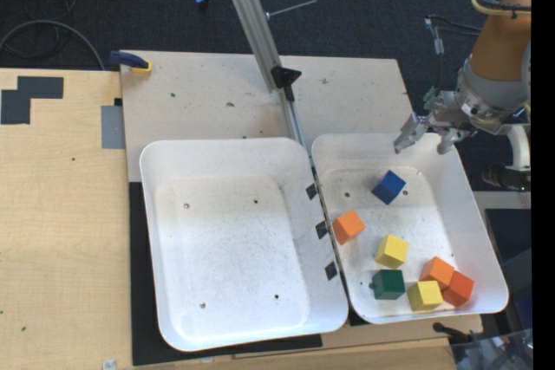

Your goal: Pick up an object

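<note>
1. Your pincer (427, 137) hangs over the far right corner of the right bin (486, 225), its two fingers (408, 138) spread apart with nothing between them. The grey wrist and orange band rise behind it to the right.

2. Judging by this, you are at the approach step: no object is gripped yet, and the pincer looks to sit above the bin rather than down among the blocks.

3. The nearest candidate is the blue cube (389, 186), just below and a little left of the pincer, standing alone with bare bin floor all around it. That makes it the easiest pick.

4. Further below and left of the pincer lies an orange cube (349, 226), close to the bin's left wall. Below the pincer sits a yellow cube (392, 250), with a green cube (388, 283) just beneath it.

5. Well below and slightly right of the pincer, a second yellow cube (425, 295) is touching two orange-red blocks (449, 280); that crowding would likely hinder a clean grip.

6. The left bin (165, 212), far to the pincer's left, offers no target.

7. For the next move, I judge you need to shift the pincer down-left over the blue cube, turn the spread fingers to straddle two opposite faces, descend, then close and lift.
</note>
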### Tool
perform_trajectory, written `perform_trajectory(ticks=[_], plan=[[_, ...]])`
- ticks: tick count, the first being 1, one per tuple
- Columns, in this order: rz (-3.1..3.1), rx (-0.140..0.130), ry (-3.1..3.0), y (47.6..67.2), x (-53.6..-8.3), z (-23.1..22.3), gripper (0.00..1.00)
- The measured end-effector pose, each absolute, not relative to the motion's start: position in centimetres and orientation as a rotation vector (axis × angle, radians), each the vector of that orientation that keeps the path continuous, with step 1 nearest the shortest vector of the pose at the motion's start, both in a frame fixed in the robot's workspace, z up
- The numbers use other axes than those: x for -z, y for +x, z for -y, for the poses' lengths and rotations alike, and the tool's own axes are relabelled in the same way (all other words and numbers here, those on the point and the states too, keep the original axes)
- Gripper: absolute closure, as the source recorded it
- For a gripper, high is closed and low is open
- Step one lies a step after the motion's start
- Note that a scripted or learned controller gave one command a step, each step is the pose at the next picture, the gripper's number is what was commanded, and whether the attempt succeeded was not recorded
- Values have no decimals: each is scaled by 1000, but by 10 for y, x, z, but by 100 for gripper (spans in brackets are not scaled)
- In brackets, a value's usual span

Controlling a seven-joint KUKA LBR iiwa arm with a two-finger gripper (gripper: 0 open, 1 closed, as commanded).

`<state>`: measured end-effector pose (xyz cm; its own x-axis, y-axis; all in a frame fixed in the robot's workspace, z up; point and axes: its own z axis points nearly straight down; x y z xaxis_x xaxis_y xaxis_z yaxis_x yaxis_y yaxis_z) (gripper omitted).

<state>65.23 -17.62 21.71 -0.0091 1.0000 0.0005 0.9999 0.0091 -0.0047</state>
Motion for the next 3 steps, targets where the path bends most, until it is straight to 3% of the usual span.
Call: perform_trajectory(ticks=[3], plan=[[2230,-5,-2207,652,-217,176,0]])
